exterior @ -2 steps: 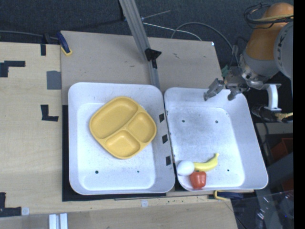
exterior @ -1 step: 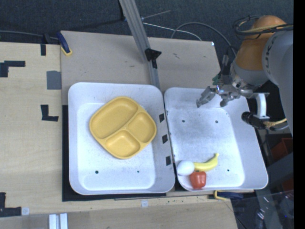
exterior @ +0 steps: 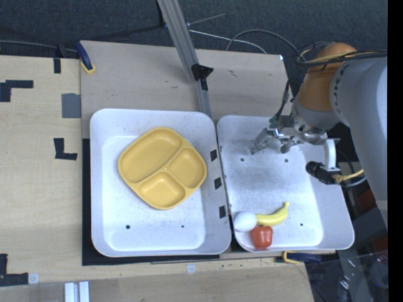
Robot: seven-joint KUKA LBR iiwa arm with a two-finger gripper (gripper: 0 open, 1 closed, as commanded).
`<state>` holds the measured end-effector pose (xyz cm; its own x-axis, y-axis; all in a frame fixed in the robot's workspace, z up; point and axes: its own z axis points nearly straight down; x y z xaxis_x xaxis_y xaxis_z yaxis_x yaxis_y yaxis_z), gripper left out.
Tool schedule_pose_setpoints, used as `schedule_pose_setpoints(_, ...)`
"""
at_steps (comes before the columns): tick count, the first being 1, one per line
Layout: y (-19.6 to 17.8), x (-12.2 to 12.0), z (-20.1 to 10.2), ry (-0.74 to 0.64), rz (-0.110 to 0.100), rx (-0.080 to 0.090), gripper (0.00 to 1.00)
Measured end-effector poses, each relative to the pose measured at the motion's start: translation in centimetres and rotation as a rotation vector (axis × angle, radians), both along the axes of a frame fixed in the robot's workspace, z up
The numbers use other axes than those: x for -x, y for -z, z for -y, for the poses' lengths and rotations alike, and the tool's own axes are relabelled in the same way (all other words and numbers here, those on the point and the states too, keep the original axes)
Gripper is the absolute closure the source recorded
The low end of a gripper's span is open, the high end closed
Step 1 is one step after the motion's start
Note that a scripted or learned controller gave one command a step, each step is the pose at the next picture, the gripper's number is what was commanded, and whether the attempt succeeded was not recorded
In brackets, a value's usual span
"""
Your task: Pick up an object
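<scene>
In right bin point(exterior: 327, 228), far end: end effector point(exterior: 272, 138) hovering over bare floor, fingers spread wide, nothing between them. Targets clustered at near edge of same bin: banana point(exterior: 275, 216), white egg point(exterior: 245, 221), red pepper point(exterior: 262, 236), all touching or nearly. Well apart from end effector, toward camera. Banana long axis roughly across bin, tilted slightly. Yellow divided plate point(exterior: 162, 167) in left bin, not relevant.

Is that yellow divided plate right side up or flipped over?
Right side up. The yellow plate lies flat in the left bin, and its three hollow compartments face upward, with the raised dividers between them showing.
</scene>
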<state>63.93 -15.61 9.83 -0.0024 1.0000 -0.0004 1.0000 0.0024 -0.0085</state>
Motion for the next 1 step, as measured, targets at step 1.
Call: schedule_pose_setpoints(1,-1.46,-0.21,-0.06,-0.002,0.006,0.000,1.00)
